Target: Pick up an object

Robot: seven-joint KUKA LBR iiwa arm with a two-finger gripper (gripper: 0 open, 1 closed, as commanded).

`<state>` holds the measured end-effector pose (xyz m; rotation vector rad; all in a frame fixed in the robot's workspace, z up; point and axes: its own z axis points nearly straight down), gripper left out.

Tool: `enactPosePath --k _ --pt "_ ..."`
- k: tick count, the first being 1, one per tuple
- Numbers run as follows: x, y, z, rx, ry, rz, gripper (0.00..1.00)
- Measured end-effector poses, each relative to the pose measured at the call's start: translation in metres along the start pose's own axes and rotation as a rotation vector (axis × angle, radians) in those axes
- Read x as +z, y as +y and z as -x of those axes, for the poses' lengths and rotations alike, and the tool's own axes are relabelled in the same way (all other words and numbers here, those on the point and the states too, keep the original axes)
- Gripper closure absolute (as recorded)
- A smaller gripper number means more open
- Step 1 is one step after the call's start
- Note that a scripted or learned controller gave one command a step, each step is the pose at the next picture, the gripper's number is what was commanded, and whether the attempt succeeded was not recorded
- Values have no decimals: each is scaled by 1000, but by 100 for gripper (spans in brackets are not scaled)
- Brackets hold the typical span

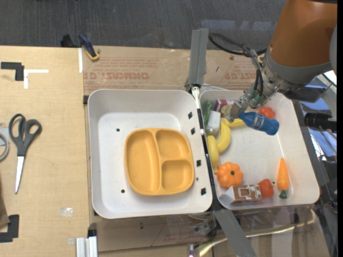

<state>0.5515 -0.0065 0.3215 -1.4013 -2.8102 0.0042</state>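
Observation:
My gripper [239,108] hangs low over the back of the right bin [300,143], under the orange band of the arm. Its tip is right at the neck end of a blue bottle [262,123] that lies on its side; whether it touches the bottle is unclear. A yellow banana [223,138] lies just below and left of the gripper. Behind the bottle lies a small red-orange item [267,112]. Toward the front of the bin are an orange pumpkin [229,174], a carrot [282,176], a small carton [246,193] and a red item [266,186].
The left bin [107,143] holds a yellow divided plate [159,160]. A white and green item [213,120] leans at the right bin's left wall. Scissors [21,138] lie on the bench at far left. A blue and yellow clamp [88,47] sits behind the left bin.

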Motion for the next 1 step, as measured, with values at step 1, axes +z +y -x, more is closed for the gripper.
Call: enactPosePath --k 1 --pt "131 -3 -52 -44 1 0 100"
